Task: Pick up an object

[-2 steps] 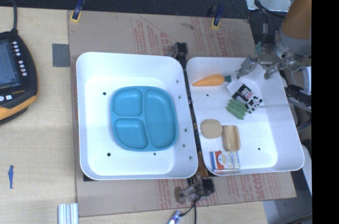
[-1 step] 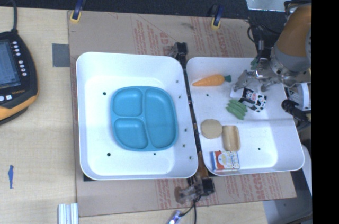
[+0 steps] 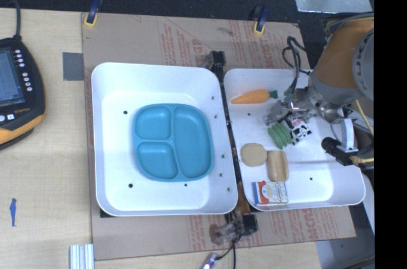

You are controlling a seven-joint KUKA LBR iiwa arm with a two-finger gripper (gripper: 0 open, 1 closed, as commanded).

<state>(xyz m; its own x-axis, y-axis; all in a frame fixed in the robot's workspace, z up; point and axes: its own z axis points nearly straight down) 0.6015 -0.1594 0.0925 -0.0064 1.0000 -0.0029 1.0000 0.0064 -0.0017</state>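
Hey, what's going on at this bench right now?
A robot arm reaches in from the right and has its claw low in the right bin, just above a green toy and a small black-and-white one. A carrot, a tan disc, a bread slice and a small carton lie around it. The left bin holds a blue plate.

The right bin (image 3: pixel 331 188) is crowded along its left edge by a carrot (image 3: pixel 249 96), cookie (image 3: pixel 254 154), bread (image 3: pixel 277 165) and carton (image 3: pixel 270 192); its near right corner lies open.
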